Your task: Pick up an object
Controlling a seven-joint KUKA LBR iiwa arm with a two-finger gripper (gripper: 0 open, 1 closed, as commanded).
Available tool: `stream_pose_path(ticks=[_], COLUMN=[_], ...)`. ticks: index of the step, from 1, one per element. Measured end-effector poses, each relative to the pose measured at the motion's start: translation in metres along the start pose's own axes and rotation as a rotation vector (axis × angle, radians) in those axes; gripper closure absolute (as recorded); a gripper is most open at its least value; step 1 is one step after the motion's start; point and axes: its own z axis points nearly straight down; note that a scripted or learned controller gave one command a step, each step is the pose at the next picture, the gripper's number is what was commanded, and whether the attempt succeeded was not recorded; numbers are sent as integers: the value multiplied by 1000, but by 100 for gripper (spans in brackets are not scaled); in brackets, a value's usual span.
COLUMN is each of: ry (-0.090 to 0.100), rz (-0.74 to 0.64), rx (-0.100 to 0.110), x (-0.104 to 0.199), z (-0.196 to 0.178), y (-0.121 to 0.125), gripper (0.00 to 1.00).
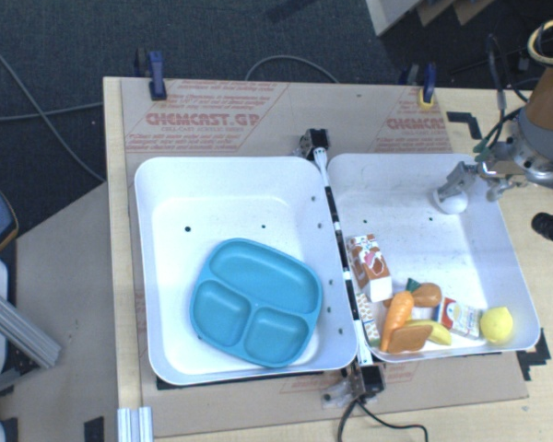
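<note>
**Arm over the right bin, objects heaped in its near corner**

The bench (120,247) is covered with brown protective sheet. Red print repeats on it; near the far left the word reads about like "CHEMCAST GP" (201,118), and the same print shows again at the far right, cut off by the bin. Smaller lines below it are too small to read. Two blue clamps (154,70) hold the far edge.

In the left bin (166,191) lies a blue divided plate (255,301), with three compartments, flat on the floor toward the near side. Nothing lies on it.

In the right bin (396,191), the objects are gathered at the near side. Beside the wall between the bins lies a small carton (369,266) with brown and white printing; its writing cannot be read. Next to it is an orange carrot (398,310), tilted, touching a brown bread-like piece (427,295) and an orange-brown roll (407,340). A yellow piece (440,334) lies just beside them. Further right is a small red and white packet (460,318), label not legible, and then a yellow lemon (497,324) near the right wall.

The gripper (452,196) is at the far right part of this bin, well apart from the heap, on the grey arm (535,155). Nothing is seen between its fingers; whether they are spread or pressed together I cannot tell.
</note>
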Motion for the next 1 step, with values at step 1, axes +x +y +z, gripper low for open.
stream_pose_path(ticks=[1], ry=[9], rz=[6], rx=[20], x=[-7], z=[32], y=[-98], gripper=[0])
